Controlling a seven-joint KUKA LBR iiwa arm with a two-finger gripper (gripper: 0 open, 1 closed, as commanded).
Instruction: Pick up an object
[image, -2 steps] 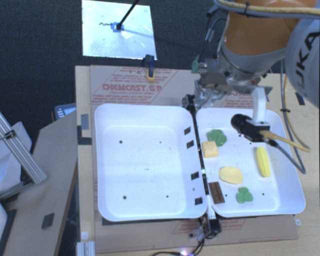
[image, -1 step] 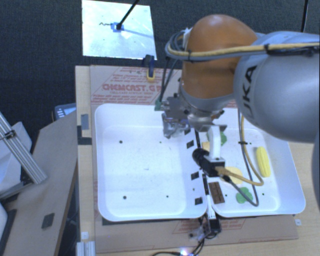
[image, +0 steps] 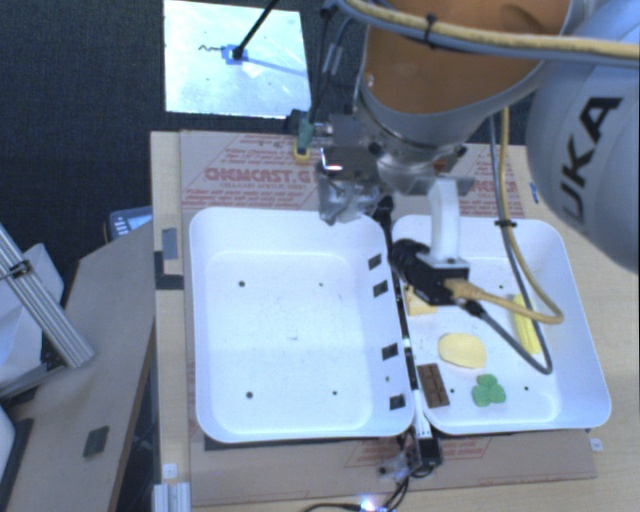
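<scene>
Pale yellow flat oval piece (image: 462, 350) lies free on the floor of the shallow white bin on view's right (image: 570, 300), about mid-bin, toward the near side. Just nearer the cam is a green clover-shaped piece (image: 488, 391), close to the oval but apart. To view's left of those is a brown rectangular block (image: 432, 385), right beside that bin's inner wall. A long yellow stick-like piece (image: 527, 325) lies lengthwise farther to view's right in the same bin, w/ a robot cable running beside it. A smaller pale yellow piece (image: 422, 304) sits beyond the oval, partly hidden by robot hardware; can't tell its shape.

Two-finger gripper (image: 345, 205) hangs over the far rim of the shallow white bin on view's left (image: 230, 400), at the corner next to the other bin, well apart from the oval piece. Open or closed: can't tell, wrist blocks the view.

Grey arm w/ orange band (image: 450, 60) comes in from top right. A row of black clips (image: 381, 290) runs along the seam btw the bins. Both bins sit on a brown cardboard sheet w/ red print (image: 250, 175), which lies on the tan bench (image: 130, 330).
</scene>
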